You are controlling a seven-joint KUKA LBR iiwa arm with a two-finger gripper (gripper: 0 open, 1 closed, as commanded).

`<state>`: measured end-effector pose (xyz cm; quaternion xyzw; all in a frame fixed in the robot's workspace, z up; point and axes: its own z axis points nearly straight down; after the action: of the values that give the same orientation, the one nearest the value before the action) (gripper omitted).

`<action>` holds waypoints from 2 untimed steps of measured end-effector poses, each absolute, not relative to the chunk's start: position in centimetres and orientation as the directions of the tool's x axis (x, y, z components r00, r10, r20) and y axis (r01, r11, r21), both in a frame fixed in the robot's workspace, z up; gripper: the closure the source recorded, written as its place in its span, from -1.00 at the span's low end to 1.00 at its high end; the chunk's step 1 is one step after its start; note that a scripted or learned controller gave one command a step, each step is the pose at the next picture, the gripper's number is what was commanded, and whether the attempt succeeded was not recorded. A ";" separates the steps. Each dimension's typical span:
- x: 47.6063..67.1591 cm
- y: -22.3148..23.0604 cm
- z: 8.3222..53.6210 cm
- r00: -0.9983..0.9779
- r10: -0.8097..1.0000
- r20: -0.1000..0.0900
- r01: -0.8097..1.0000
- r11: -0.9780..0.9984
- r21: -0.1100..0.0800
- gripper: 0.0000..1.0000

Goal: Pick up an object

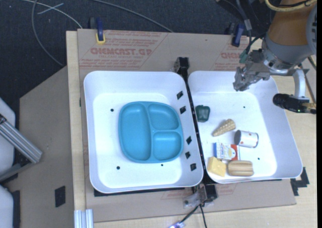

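Pincer [243, 82] hovering at far edge of right bin [282, 121]; finger state: cannot tell. Nothing lifted. Can [246, 139], cone [224, 127], bread [240, 168] lying nearer, well apart from pincer. Descent and grasp remaining.

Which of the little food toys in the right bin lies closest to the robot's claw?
The dark green piece, alone by the bin's left wall, lies nearest the gripper; the others cluster lower down.
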<state>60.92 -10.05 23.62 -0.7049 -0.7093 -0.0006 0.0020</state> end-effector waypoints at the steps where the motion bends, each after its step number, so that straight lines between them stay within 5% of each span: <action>1: 60.5 -5.5 23.0 -0.005 1.000 0.003 1.000 0.005 -0.003 1.00; 2: 59.3 -0.8 22.0 -0.005 1.000 0.003 1.000 0.005 -0.004 1.00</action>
<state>59.30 -0.79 21.96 -0.7055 -0.7087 0.0003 0.0023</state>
